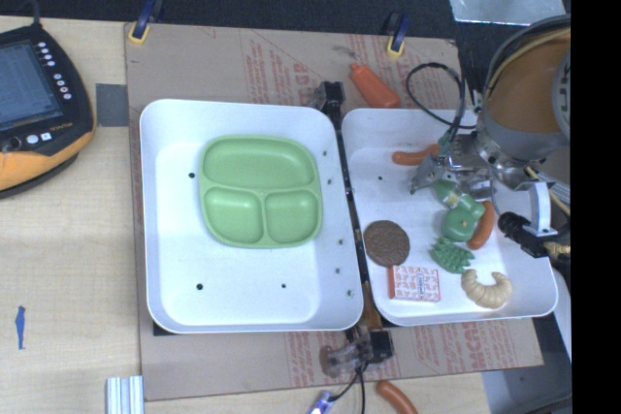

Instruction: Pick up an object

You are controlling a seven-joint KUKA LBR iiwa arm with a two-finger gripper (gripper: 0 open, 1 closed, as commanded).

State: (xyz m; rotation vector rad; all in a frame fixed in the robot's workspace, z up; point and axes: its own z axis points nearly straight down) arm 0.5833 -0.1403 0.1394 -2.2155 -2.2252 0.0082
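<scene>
My gripper (444,175) hangs low over the upper middle of the right bin (374,126), reaching in from the right. Just below it lies a green toy pepper (461,220) with an orange sausage-like piece (482,228) at its right side. A small orange carrot (415,155) lies just left of the gripper. Lower in the same bin sit a brown round cookie (386,242), a green leafy piece (449,256), a red and white card (413,283) and a tan croissant (488,290). Nothing can be seen held.
The left bin (165,286) holds a green divided plate (260,190). An orange carrot (374,86) lies on the cardboard above the bins, another orange piece (399,396) below them. A teach pendant (39,111) rests at the far left. A black cable (437,87) loops near the arm.
</scene>
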